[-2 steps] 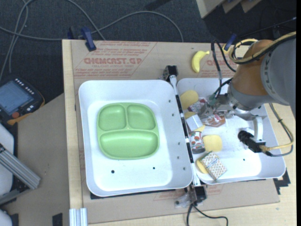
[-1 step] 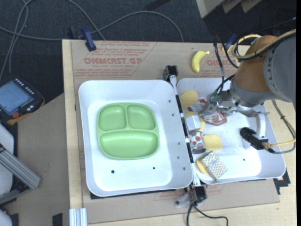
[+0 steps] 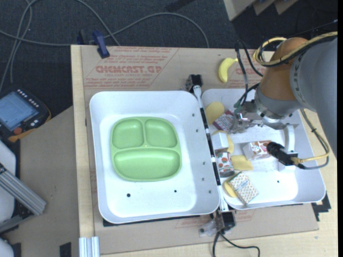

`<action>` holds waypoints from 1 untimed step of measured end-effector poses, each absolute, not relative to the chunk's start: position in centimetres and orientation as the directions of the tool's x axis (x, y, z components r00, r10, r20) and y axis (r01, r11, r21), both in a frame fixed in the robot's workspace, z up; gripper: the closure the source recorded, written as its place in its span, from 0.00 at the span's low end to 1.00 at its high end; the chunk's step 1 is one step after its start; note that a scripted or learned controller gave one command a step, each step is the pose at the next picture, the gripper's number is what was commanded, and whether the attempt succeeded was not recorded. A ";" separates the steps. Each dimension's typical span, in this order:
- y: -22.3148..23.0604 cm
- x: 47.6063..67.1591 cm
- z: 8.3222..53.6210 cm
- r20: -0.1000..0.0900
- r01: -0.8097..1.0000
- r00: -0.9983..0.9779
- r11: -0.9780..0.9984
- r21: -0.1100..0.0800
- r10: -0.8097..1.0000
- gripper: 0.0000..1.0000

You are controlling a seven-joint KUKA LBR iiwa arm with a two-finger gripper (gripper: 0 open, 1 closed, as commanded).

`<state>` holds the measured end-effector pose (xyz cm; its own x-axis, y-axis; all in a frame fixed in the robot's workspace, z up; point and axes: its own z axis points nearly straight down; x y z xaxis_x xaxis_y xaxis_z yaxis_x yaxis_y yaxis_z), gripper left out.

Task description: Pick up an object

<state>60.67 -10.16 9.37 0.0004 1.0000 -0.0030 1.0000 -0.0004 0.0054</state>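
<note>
**Over the far end of the right bin, grip unclear**

Nearest to the camera in the right bin (image 3: 289,189), a checkered packet (image 3: 246,189) lies tilted at the near left corner. It partly covers a yellow piece (image 3: 230,188) that sits against the bin's left wall. Just beyond them a small brown carton (image 3: 224,163) stands close to the divider between the bins. A yellow block (image 3: 243,163) sits just to its right. A little farther and to the right lies a red-and-white packet (image 3: 259,149), flat on the bin floor.

The left bin (image 3: 104,191) holds a green divided plate (image 3: 144,148), lying flat in its middle.

Farther on, my gripper (image 3: 244,116) hangs over the far left part of the right bin, with my arm coming in from the right. I cannot tell whether it is spread or pressed together, nor whether it has anything in it. Just to its left lies a crinkled packet (image 3: 224,122). A rounded yellow object (image 3: 215,110) sits beside that, near the bin's far left corner.

Beyond the right bin, a banana (image 3: 227,69) lies on the bench (image 3: 134,71), outside both bins.
</note>
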 end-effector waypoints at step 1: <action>-10.5 60.8 9.6 -0.010 1.000 0.003 -0.003 0.012 1.000 0.00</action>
<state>60.79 -10.53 9.59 0.0032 0.9999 -0.0100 0.9999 -0.0030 0.0120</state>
